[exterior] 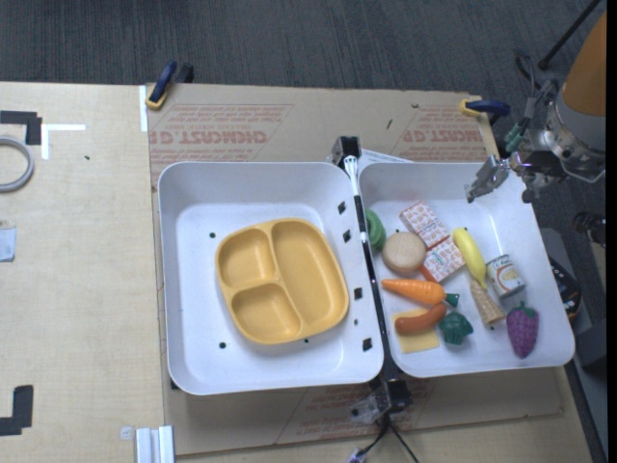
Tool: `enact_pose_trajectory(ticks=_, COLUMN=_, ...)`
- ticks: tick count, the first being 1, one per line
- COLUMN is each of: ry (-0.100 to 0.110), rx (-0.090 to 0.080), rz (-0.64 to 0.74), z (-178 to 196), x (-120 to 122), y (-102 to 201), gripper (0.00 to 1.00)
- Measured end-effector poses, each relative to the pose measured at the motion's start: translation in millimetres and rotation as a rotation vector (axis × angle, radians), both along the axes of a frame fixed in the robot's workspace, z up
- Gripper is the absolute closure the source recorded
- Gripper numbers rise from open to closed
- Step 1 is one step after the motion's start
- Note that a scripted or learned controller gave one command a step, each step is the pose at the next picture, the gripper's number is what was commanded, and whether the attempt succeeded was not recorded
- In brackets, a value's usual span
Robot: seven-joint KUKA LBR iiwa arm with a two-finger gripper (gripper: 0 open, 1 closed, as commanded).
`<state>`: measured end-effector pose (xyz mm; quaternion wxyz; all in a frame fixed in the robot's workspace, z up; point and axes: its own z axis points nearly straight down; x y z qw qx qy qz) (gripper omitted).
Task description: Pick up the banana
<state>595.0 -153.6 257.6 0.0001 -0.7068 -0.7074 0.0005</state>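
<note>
We see the banana (469, 255) lying in the right bin (540, 222), between a checkered packet (444, 258) and a small carton (505, 276). Our gripper (490, 177) hangs above that bin's far right corner, apart from the banana, with nothing between its fingers; how wide they stand we cannot tell. The left bin (183, 258) holds a yellow divided plate (281, 280).

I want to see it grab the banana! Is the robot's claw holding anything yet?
No, nothing yet. The gripper hangs above the right bin's far edge, nothing between its fingers. The banana lies in that bin.
</note>
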Motion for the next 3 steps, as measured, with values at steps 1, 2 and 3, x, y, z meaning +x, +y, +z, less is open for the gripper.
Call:
enact_pose_trajectory(ticks=1, ry=-0.007, rx=-0.001, rz=0.217, z=-161.8, x=11.9, y=-6.7, gripper=0.00)
enact_pose_trajectory(ticks=2, ry=-0.008, rx=-0.001, rz=0.215, z=-151.5, x=12.5, y=-6.7, gripper=1.00)
enact_pose_trajectory(ticks=3, ry=-0.001, rx=0.000, rz=0.276, z=-65.3, x=37.3, y=62.3, gripper=1.00)
